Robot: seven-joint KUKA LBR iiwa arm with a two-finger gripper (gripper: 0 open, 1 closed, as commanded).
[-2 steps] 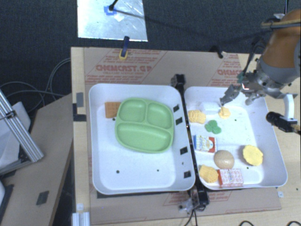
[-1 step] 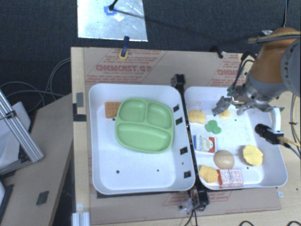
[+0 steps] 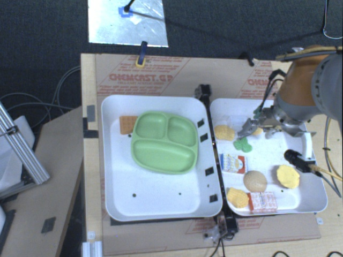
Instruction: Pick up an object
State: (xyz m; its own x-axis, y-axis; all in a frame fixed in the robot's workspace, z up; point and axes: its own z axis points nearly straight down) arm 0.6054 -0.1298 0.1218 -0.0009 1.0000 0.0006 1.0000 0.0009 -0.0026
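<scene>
- The small green plastic toy piece (image 3: 243, 144) lay on the floor of the right-hand shallow white bin (image 3: 313, 199), in the centre-right of the frame, just below and a touch left of the two-finger gripper (image 3: 251, 127).
- Its long axis seemed to run roughly left to right, though it was too small to be sure.
- The fingers looked slightly apart with nothing between them, their tips pointing down-left toward that green piece; nearly touching it, by my judgement, so a short drop down-left was all the grasp would need.
- A pale yellow rounded foam piece (image 3: 225, 133) sat just left of the gripper, close enough to get nudged.
- Lower in the same bin lay a small white printed carton (image 3: 233, 163), a tan egg-shaped ball (image 3: 255, 181), a yellow round piece (image 3: 288, 176), another yellow lump (image 3: 237, 198) and a red-and-white packet (image 3: 263, 201).
- In the left-hand bin (image 3: 115, 159) rested a green divided plastic plate (image 3: 163, 142) with an orange cracker-like square (image 3: 127, 124) at its upper left edge, well apart from the arm.
</scene>
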